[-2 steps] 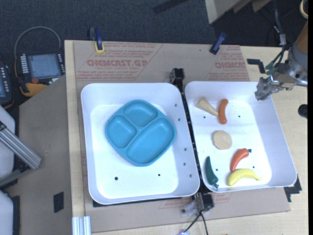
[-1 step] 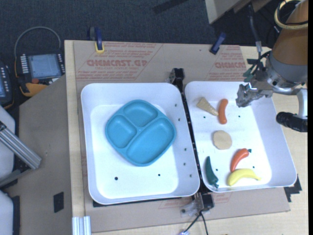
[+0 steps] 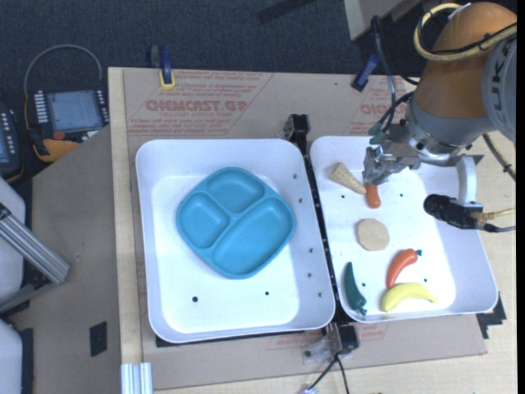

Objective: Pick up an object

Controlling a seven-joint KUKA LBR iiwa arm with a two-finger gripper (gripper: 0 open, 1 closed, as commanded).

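Nearest the camera lies a yellow banana (image 3: 408,296), well below the gripper (image 3: 379,173). Directly under the gripper sits a small orange carrot (image 3: 373,195), the likely target: short, tapered, smooth, probably light, stiff plastic and prone to slip. Grasp across its middle. A tan cone (image 3: 347,178) lies just left of the gripper, touching or nearly touching the carrot. Finger opening cannot be told; nothing is visibly held. Below: a tan round cookie (image 3: 373,235), then a red pepper (image 3: 402,263). Left bin holds a blue divided plate (image 3: 236,220).
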